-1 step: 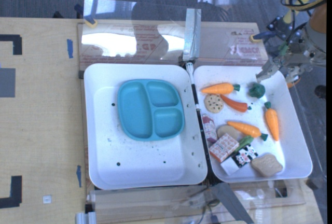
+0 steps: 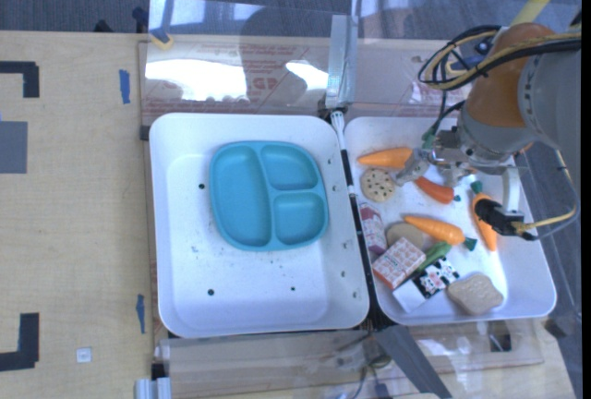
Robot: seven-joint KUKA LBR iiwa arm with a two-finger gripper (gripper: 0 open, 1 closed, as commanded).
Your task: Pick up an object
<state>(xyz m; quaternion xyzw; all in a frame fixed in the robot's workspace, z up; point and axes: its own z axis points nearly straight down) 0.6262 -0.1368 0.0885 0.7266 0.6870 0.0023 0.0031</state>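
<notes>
Likely target: orange plastic carrot point(image 2: 386, 157) lying flat at far left of right-hand shallow white bin point(image 2: 540, 291), just left of two-finger gripper point(image 2: 434, 163) hanging low over the clutter; open or closed, can't tell. Same bin crowded: round brown cookie point(image 2: 377, 186), pink patterned box point(image 2: 399, 260), tan lump point(image 2: 476, 293); tight for a clean grab. Left-hand white bin point(image 2: 175, 231) holding a teal divided plastic plate point(image 2: 270, 194), well apart.
</notes>
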